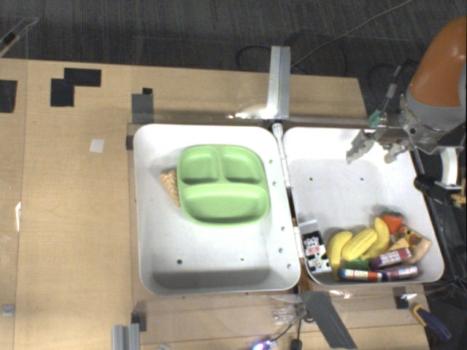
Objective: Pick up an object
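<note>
My gripper [376,149] hangs over the far part of the right bin [343,195], its two fingers spread apart and nothing between them. A heap of small objects lies in that bin's near right corner: a yellow banana [359,243], markers [376,274], an orange item [394,223] and a small black and white box [313,248]. The heap is well below and to the front of the gripper. In the left bin [211,268] rests a green divided plate [221,184], with a tan textured object [170,187] tucked under its left edge.
A metal post [280,79] rises behind the seam between the two bins. The wooden bench [66,210] extends to the left. Cables [438,195] run along the right bin's right side.
</note>
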`<act>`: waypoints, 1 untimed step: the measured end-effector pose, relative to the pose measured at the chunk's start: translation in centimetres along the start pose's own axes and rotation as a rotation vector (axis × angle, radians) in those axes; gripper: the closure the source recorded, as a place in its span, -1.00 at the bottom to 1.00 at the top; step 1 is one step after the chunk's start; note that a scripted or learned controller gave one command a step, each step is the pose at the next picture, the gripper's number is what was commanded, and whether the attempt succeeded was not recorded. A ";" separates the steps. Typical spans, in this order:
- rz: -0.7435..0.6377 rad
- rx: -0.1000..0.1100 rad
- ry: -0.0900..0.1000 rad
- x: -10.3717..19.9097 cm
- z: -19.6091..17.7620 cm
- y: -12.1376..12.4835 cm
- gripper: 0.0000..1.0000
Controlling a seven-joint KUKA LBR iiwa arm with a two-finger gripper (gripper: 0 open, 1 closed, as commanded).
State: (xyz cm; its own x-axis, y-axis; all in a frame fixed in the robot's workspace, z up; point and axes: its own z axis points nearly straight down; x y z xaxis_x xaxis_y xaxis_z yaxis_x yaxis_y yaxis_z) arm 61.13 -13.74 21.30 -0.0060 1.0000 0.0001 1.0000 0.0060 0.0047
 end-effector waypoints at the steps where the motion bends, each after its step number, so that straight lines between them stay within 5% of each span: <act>1: -0.004 -0.006 0.001 0.1 -1.2 0.2 1.00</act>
State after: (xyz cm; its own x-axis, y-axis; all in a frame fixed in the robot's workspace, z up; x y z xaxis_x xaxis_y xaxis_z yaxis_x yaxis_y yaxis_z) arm 61.32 -13.62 22.48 -0.0104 0.9999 0.0007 0.9999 0.0104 0.0107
